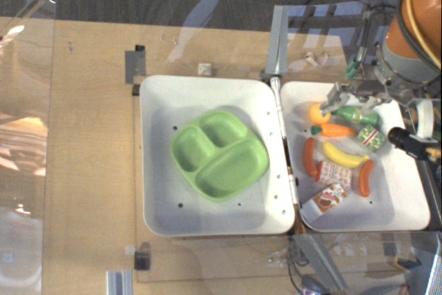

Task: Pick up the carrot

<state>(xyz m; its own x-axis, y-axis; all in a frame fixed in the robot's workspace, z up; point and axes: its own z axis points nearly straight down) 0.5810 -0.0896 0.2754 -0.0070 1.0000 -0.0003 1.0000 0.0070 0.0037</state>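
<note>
Two white bins are sitting side by side on your desk (83, 148): the left bin (155, 211) is holding a green divided plate (219, 154), and the right bin (407, 214) is holding the food items. The carrot (333, 129) is lying in the upper left part of the right bin, just below an orange ball (315, 112) and above a banana (343, 155). Two red sausages (310, 157) (364, 178), a green bottle (359, 115), a small can (370, 138) and a little carton (331, 195) are lying around it. Your hand (352, 94) is hanging at the upper right of the frame, over the bin's top edge, just above the carrot. You cannot tell whether it is open or closed.
</note>
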